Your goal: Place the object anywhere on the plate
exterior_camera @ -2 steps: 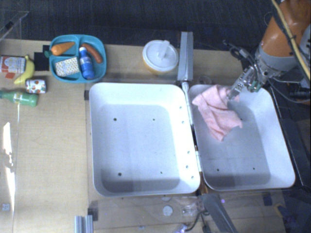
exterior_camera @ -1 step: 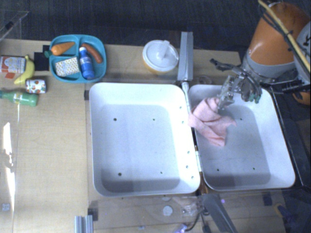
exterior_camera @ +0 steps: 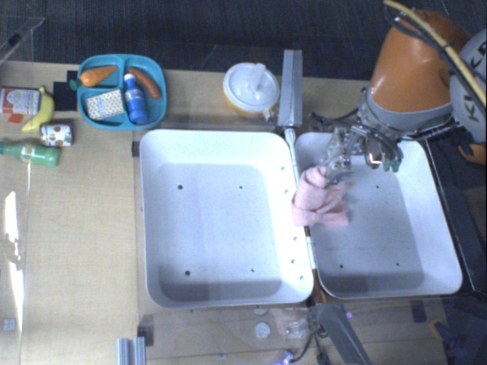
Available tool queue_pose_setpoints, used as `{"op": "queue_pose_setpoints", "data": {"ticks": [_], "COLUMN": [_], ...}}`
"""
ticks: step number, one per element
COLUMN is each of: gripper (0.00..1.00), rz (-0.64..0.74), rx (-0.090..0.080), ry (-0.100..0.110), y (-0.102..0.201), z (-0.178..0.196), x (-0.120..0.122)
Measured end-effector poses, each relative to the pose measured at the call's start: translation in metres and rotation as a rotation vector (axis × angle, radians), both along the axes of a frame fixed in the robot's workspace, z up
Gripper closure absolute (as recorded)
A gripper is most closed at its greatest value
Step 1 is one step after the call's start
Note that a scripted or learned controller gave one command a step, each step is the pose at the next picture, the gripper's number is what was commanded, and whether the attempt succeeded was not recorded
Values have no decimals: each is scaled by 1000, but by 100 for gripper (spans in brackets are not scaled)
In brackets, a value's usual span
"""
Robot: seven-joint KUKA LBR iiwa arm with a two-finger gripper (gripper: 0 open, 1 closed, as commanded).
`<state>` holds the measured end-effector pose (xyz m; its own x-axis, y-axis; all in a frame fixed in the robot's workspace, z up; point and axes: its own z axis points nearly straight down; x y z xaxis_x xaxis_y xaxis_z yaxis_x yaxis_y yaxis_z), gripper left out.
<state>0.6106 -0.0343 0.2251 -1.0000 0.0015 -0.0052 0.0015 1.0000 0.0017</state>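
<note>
A crumpled pink cloth (exterior_camera: 321,200) hangs over the divide between the two bins, its bulk above the right bin's left edge. My gripper (exterior_camera: 332,172) reaches in from the upper right, shut on the cloth's top. The plate (exterior_camera: 161,82) is a teal divided dish at the far left of the bench, behind the left bin. It holds a carrot (exterior_camera: 99,74), a hot dog (exterior_camera: 148,84), a blue bottle (exterior_camera: 135,99) and a patterned square (exterior_camera: 104,105).
The left bin (exterior_camera: 221,211) and right bin (exterior_camera: 396,234) are white. A lidded white cup (exterior_camera: 251,88) and a metal post (exterior_camera: 289,90) stand behind them. A banana (exterior_camera: 42,109), a can (exterior_camera: 55,134), a green bottle (exterior_camera: 30,154) and a small box (exterior_camera: 17,99) lie at the far left.
</note>
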Motion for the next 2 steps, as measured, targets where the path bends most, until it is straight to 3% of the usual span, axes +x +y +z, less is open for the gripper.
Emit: {"op": "queue_pose_setpoints", "data": {"ticks": [2], "gripper": [100], "rz": [3], "rx": [0], "ry": [1], "y": [93], "z": [-9], "x": [-44]}}
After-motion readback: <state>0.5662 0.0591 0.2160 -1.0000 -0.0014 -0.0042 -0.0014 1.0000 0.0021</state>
